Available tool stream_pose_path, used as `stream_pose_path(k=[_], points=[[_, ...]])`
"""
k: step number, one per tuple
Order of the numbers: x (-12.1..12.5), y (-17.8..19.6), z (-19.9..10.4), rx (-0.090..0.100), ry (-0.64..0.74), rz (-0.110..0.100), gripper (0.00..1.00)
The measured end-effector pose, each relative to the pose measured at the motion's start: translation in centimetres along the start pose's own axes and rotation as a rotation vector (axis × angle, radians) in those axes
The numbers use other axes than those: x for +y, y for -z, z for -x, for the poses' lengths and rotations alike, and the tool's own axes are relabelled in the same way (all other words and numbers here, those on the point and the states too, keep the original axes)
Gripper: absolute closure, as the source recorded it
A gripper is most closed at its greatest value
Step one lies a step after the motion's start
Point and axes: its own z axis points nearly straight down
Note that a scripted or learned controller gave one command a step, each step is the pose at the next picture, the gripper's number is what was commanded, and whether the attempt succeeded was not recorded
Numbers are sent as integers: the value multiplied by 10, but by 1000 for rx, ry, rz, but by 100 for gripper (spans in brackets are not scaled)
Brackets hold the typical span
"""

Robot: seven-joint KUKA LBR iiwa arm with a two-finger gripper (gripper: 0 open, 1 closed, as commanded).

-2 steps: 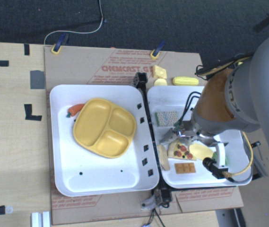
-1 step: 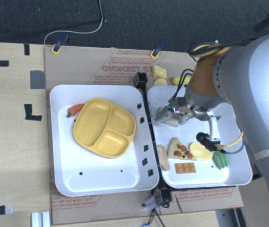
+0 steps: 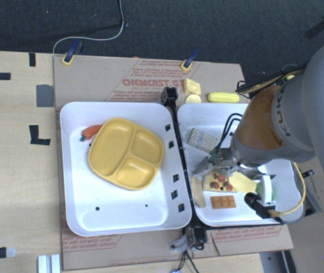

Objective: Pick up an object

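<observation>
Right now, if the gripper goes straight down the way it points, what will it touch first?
Most likely the pizza slice, which lies just under the gripper in the right bin. Depth is hard to judge from above, so it may instead meet the bin floor beside the slice.

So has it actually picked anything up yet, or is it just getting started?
Nothing looks lifted yet. The gripper is low in the right bin, over the pizza slice and cracker. Grasping and raising one remains. The yellow plate lies in the left bin.

floor (image 3: 207, 16): dark carpet | bench (image 3: 13, 169): pale wood | cardboard sheet (image 3: 144, 81)
</observation>
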Motion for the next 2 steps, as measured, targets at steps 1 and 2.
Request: stream_pose_path(k=[1,2], points=[[89,31,54,-4,3,8,0],[22,6,-5,5,4,-10,0]])
